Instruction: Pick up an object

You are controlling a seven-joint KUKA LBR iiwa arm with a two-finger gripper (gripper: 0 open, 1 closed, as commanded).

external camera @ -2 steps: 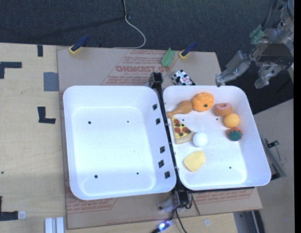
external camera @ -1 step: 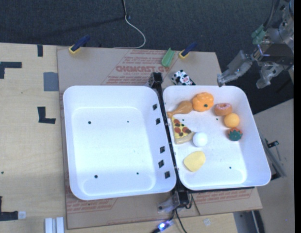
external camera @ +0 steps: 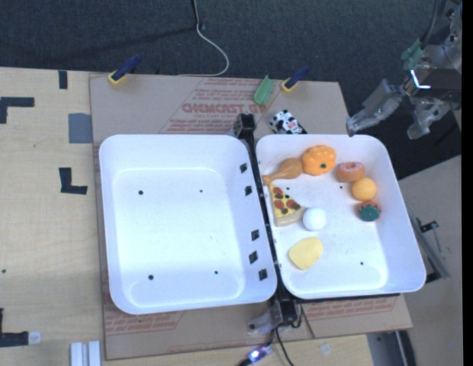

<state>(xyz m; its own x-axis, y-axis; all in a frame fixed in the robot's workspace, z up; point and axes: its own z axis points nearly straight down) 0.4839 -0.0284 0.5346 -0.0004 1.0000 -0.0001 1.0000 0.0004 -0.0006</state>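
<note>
The right bin holds several toy foods: an orange pumpkin, a tan drumstick, a pink donut, a small orange ball, a green and red piece, a pizza slice, a white ball and a yellow lump. My gripper hangs beyond the bin's far right corner, above the bench edge. Its two fingers are spread open with nothing between them. It stands apart from all the objects.
The left bin lies next to the right one, joined by a black hinge strip. A black and white spotted toy lies on the cardboard behind the right bin. Clamps hold the cardboard's far edge. A cable trails behind.
</note>
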